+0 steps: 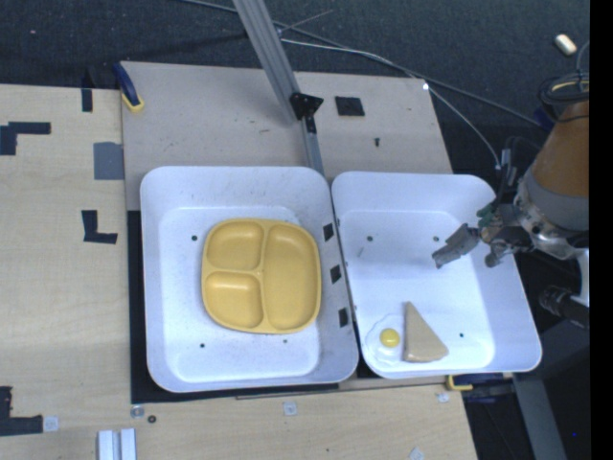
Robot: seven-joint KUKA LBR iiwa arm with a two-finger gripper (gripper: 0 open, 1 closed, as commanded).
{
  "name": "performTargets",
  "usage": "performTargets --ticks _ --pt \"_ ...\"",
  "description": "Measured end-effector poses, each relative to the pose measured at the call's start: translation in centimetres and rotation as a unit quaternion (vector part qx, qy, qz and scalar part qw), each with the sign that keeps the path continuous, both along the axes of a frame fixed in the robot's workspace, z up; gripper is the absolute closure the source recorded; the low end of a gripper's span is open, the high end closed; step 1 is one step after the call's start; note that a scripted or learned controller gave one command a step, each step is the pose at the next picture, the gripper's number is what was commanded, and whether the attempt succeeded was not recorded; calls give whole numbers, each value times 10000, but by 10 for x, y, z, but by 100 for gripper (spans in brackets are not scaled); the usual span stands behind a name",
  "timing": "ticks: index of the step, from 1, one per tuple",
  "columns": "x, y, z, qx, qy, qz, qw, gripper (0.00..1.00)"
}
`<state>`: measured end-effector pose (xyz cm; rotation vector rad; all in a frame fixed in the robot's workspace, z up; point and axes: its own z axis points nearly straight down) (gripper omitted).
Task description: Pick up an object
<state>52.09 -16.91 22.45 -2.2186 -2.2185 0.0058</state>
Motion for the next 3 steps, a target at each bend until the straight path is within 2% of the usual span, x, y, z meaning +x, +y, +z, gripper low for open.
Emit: performTargets --ticks 1,2,3 --pt "1 -3 -64 3 12 2 10000 0" --pt "-3 6 -125 6 13 6 10000 0" --pt "-1 7 -111 9 -7 12 10000 100"
